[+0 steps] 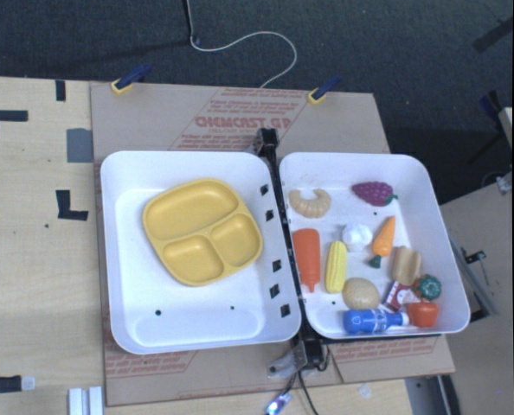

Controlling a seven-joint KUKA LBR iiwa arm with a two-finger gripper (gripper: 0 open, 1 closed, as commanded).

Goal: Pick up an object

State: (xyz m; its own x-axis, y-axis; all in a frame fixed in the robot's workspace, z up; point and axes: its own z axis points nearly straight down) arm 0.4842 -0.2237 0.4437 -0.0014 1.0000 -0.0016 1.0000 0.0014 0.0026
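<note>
Jaws' state: cannot tell, whether open, shut or holding anything. Nothing to say either of which way the pickable things lie from them; judging by the arm's reach from the right, right bin (439, 223) likely the nearer. Left bin (118, 258) bearing a yellow divided plate (202, 230), flat and broad, probably awkward to pinch. Right bin crowded with toy food: orange sausage-like piece (306, 258) just beside the dividing wall, long axis running from far edge to near edge; corn cob (336, 266) close alongside, lying parallel; blue bottle (371, 321) lying crosswise by the near wall; potato (360, 293) just above it; grapes (373, 192) apart near the far wall, seemingly the easiest pick.
</note>
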